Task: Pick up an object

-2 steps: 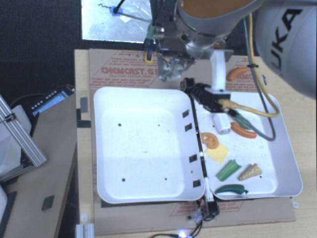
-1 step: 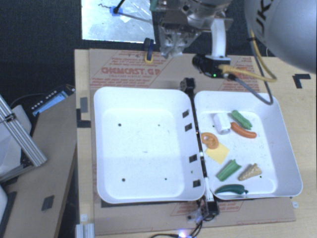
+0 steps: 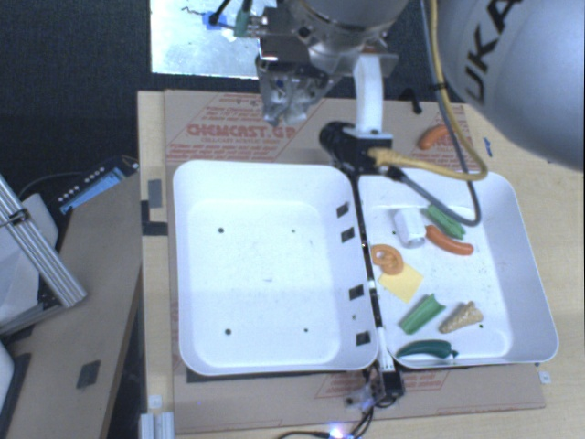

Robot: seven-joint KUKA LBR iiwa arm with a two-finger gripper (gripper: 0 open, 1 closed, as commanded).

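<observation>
1. Gripper [image 3: 291,90] is hanging beyond the far edge of the left bin [image 3: 265,176]; its finger state cannot be told.
2. Toy food is lying right of that bin, including a pretzel [image 3: 388,260] and cheese slice [image 3: 402,283].
3. Centring over one separate piece is looking wisest.

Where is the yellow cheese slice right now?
The flat yellow cheese slice lies in the right white bin, near the divider, just below the round orange pretzel and above the light green bean pod.
</observation>
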